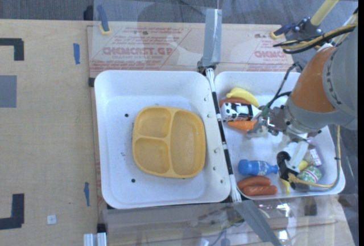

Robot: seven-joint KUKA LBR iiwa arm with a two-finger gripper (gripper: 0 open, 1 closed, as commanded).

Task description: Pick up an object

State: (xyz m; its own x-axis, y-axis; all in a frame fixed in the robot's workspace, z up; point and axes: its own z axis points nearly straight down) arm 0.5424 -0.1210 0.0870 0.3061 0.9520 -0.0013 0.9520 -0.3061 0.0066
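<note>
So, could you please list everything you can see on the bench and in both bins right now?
bins: 2, white, side by side; left bin, right bin
divided plate: 1, yellow, middle of the left bin
banana: 1, yellow, top of the right bin
cow toy: 1, black and white, just below the banana
carrot: 1, orange, below the cow toy
bottle: 1, blue, lower part of the right bin
hot dog: 1, red-orange, below the bottle
small mixed items: count unclear, lower right corner of the right bin
arm: 1, grey with orange band, over the right bin
gripper: 1, beside the carrot
</note>
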